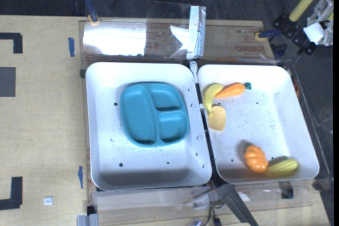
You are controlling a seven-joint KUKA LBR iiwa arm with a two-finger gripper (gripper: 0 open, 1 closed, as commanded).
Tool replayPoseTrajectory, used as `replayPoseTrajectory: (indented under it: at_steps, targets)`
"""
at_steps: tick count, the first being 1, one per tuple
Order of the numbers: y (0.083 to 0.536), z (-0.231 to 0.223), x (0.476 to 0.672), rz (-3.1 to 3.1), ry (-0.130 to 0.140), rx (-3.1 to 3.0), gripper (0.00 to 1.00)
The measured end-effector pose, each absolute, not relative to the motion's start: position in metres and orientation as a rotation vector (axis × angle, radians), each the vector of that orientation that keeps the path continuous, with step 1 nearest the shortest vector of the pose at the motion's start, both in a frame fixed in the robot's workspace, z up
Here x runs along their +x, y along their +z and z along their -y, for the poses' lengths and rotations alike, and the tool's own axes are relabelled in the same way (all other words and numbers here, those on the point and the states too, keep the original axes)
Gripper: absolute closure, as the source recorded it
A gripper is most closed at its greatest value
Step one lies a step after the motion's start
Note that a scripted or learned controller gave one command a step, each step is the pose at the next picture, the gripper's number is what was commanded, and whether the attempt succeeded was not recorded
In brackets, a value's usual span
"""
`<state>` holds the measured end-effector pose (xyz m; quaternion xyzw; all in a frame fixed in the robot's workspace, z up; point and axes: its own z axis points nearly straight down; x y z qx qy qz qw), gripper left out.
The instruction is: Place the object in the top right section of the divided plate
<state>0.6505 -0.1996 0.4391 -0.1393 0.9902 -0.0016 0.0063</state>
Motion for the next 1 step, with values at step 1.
replayPoseTrajectory:
  at_steps: [1]
  targets:
    - [0.4273,0.1758,0.6684,-3.098,-0.001,-0.460,1.00]
